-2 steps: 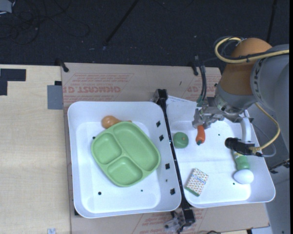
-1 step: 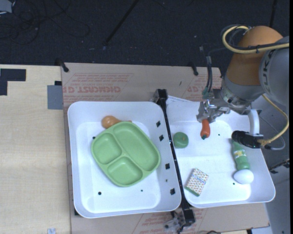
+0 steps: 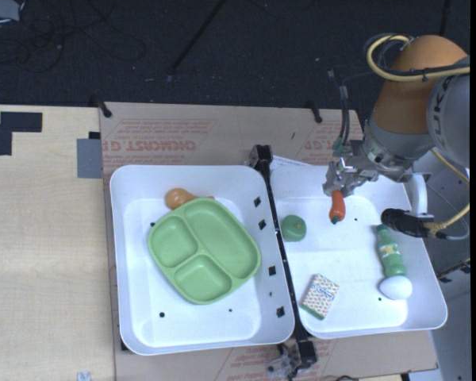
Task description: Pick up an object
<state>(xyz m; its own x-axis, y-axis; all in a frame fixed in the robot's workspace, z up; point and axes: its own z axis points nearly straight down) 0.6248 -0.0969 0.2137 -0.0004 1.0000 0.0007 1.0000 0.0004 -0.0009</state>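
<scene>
- In the camera view, the gripper (image 3: 339,190) is seen above the rear of the right bin (image 3: 428,320), with a small orange carrot (image 3: 337,206) hanging upright directly beneath it. The carrot's top is taken to be pinched between the fingers, so the claw is judged to be clamped on it; the vertical hang is what would be expected of a thing gripped at one end.
- The carrot is judged to be lifted clear of the bin floor, though this cannot be settled from a slanted view.
- The rest of the right bin's load is left lying apart: a green ball (image 3: 293,228) near the divider, a small patterned box (image 3: 320,296) toward the front, a green bottle (image 3: 389,251) and a white egg (image 3: 395,287) at the right side.
- In the left bin (image 3: 135,316), a green divided plate (image 3: 204,249) is laid flat, with an orange object (image 3: 177,198) partly tucked behind its far edge.
</scene>
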